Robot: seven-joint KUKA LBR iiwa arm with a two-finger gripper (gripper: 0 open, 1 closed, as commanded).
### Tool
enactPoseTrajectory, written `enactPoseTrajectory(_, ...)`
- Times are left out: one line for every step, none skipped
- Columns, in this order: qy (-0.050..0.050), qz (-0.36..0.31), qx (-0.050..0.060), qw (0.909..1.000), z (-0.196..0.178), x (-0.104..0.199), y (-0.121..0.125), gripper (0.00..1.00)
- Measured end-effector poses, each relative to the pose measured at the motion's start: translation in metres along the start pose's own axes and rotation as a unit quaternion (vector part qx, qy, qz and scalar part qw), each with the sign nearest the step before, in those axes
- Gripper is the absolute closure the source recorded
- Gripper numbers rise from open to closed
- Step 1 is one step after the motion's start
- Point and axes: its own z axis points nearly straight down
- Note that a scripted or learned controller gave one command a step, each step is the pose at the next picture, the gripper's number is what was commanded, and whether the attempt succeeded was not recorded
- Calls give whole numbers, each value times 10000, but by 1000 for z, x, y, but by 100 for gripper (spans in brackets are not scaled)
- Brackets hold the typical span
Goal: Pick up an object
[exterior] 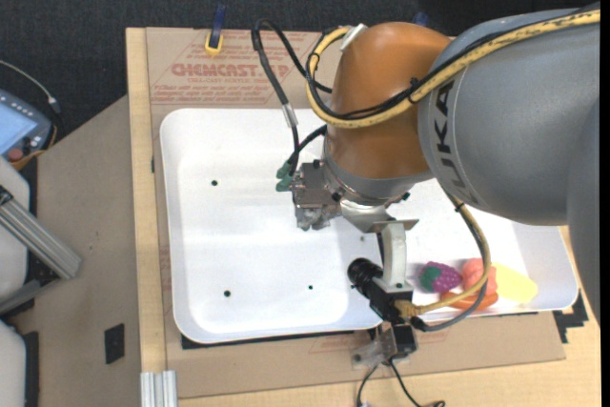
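The grey arm (515, 119) reaches in from the right, and its orange band (381, 100) hangs over the seam between the two bins, covering the left bin's right edge and much of the right bin. Below the band, a metal part of the gripper (313, 197) juts out over the left bin (172, 205), about halfway along that bin's right side. It is seen from above and mostly hidden by the wrist, so I cannot tell whether it is open or shut, and nothing can be seen in its hold. The objects to pick lie in the right bin (548, 253), in a row by its near edge: a magenta and green piece (439, 276), an orange one (477, 283) just beside it, and a yellow one (516, 284) nearest the bin's near right corner. A yellow and black cable (472, 234) loops down from the arm and crosses in front of them. Both bins sit on a cardboard sheet (143, 205) with red print along its far edge, where a small blue and yellow clamp (216, 35) is fixed.
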Motion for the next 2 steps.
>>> enactPoseTrajectory(2, -10, -37, 10000, 26, -14, 51, 100)
enactPoseTrajectory(2, -6, 19, 10000, 50, -42, -2, 100)
